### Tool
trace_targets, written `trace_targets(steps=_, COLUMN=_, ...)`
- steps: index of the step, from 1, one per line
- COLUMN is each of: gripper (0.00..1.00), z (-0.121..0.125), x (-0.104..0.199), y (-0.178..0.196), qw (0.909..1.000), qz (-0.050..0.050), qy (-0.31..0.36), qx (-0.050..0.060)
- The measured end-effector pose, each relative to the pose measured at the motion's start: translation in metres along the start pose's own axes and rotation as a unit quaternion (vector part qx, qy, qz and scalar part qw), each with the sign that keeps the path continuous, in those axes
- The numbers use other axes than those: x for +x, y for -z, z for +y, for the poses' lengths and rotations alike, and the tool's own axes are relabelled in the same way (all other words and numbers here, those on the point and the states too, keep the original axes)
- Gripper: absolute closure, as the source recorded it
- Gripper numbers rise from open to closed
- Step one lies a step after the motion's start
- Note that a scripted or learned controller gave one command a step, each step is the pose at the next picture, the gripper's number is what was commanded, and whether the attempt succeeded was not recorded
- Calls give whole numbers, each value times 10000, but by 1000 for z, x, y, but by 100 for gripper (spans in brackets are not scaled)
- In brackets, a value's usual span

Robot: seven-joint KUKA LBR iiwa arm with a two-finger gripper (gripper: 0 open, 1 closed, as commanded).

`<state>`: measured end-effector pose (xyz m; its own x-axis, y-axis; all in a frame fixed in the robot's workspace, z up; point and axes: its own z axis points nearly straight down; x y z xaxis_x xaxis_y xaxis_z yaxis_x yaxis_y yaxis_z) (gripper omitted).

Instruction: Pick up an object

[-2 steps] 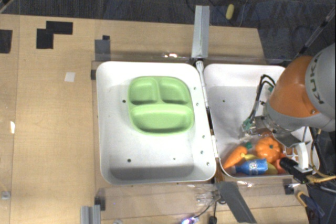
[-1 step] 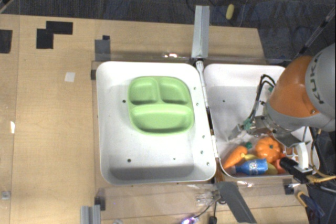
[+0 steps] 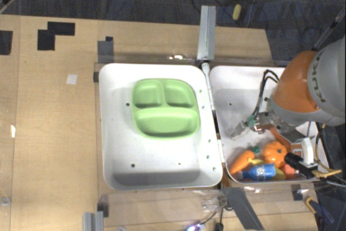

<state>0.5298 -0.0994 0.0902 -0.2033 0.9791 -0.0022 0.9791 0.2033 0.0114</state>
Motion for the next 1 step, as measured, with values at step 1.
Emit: trace_targets(steps=1, gripper=0, z=78, x=-30, y=-2, qw=10000, qz=-14, qy=40, qx=-10)
